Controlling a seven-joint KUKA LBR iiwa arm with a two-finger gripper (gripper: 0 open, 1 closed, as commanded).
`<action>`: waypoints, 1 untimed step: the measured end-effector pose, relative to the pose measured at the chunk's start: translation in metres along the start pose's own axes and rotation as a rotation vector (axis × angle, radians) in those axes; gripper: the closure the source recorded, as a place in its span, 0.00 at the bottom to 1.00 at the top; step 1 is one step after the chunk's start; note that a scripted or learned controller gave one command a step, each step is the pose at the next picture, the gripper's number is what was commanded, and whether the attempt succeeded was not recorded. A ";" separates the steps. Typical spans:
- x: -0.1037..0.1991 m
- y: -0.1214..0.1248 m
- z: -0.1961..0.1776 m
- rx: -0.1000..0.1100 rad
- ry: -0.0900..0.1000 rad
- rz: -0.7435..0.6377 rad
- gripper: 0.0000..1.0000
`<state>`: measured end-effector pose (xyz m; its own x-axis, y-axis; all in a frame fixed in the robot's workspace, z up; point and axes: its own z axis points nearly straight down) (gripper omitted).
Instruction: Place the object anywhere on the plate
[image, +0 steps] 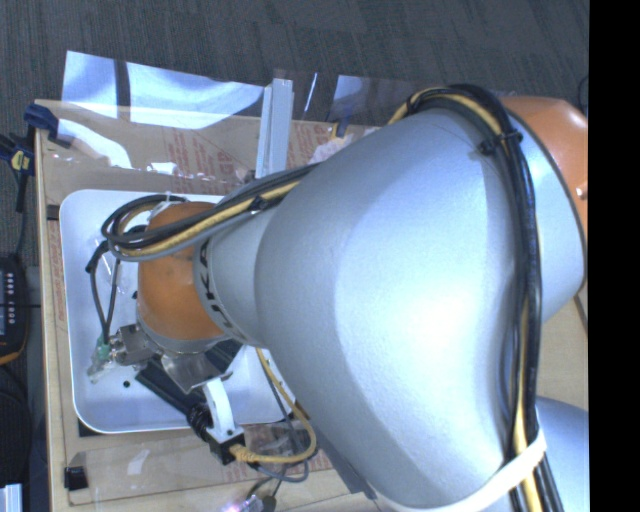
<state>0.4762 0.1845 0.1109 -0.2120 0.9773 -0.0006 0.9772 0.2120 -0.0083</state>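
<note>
The grey arm (400, 300) covers most of the view, reaching from the right over the left white bin (75, 300). Its orange band (170, 290) and the wrist hardware (180, 375) hang over the bin's middle. The gripper points down into the bin beneath the wrist, hidden by the wrist itself. Whatever lies in the bin under the arm is covered.
Black and yellow cables (150, 225) loop off the wrist over the bin. A cardboard bench surface (180, 150) and clear plastic sheeting (160, 90) lie behind the bin. A dark device (10, 300) sits at the left edge.
</note>
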 end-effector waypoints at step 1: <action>-0.024 -0.006 -0.093 -0.006 0.001 -0.025 0.00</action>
<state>0.4763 0.1601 0.2042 -0.2362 0.9717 0.0004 0.9717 0.2362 -0.0026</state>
